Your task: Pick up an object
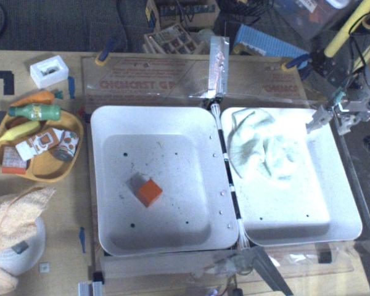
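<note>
An orange cube (150, 193) lies on the floor of the left white bin (111, 128), a little left of its middle. In the right white bin (333, 221) a crumpled white cloth (262, 147) covers the far left part. My gripper (336, 113) hangs over the far right rim of the right bin, well away from the cube and to the right of the cloth. Nothing shows in its grasp.
A wooden bowl (49, 168) with toy food, among it a green bottle (37, 111), stands left of the bins. Behind it is a small white box (49, 71); a beige cloth (15, 217) lies at the front left. A clear panel (154, 82) runs behind the bins.
</note>
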Robot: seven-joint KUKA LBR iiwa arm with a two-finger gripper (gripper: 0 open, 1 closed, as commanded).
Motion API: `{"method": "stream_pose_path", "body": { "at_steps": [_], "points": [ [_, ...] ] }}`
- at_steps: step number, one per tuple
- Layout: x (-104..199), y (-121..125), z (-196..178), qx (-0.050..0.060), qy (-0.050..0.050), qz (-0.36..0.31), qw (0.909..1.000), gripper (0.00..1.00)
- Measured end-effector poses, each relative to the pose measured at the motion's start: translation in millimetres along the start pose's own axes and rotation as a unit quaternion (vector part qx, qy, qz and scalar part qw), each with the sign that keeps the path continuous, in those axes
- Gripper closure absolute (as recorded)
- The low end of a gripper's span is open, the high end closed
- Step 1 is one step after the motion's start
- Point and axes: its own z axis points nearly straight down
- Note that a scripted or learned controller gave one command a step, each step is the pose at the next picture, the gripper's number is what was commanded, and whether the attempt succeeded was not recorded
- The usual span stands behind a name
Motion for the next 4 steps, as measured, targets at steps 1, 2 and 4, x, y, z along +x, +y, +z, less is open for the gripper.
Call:
{"method": "stream_pose_path", "body": {
  "at_steps": [1, 2, 4],
  "points": [
    [96, 30, 53, 0.000, 0.000, -0.047, 0.9989, 0.00],
    [96, 31, 42, -0.002, -0.001, -0.049, 0.9988, 1.00],
    [96, 7, 87, 0.000, 0.000, -0.060, 0.9982, 0.00]
  ]
}}
